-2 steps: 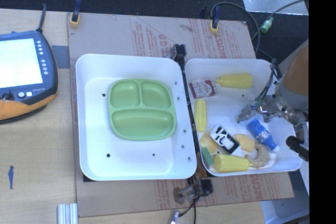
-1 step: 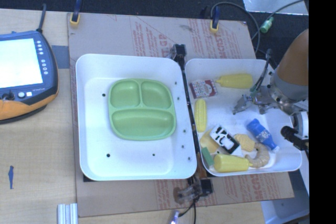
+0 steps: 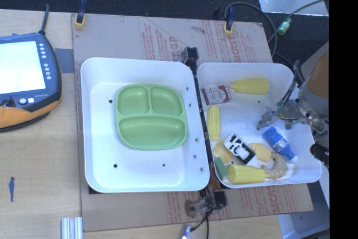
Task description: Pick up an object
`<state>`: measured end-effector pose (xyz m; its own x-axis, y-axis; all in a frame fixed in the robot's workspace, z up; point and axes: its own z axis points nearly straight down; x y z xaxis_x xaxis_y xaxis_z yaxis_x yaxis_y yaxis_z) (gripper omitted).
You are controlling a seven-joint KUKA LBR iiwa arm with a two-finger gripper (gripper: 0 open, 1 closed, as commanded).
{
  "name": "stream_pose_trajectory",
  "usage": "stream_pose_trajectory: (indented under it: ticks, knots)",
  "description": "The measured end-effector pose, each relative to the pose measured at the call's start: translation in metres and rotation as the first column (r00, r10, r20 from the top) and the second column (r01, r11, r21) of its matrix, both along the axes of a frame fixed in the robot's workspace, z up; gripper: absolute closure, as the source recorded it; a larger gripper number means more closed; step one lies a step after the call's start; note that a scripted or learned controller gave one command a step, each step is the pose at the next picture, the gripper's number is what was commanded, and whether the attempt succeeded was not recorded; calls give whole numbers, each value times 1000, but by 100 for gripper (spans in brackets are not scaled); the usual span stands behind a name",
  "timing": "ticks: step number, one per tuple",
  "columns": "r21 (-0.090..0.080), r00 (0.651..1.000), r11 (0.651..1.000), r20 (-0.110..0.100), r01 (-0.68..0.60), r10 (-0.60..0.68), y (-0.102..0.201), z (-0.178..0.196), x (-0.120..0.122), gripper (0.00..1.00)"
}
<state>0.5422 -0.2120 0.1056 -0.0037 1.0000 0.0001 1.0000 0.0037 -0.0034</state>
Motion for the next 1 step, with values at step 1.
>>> stream_pose_trajectory:
  ticks: [1]
  knots:
    - [0,1000,1000,-1,-1,1,1,7,-14,0]
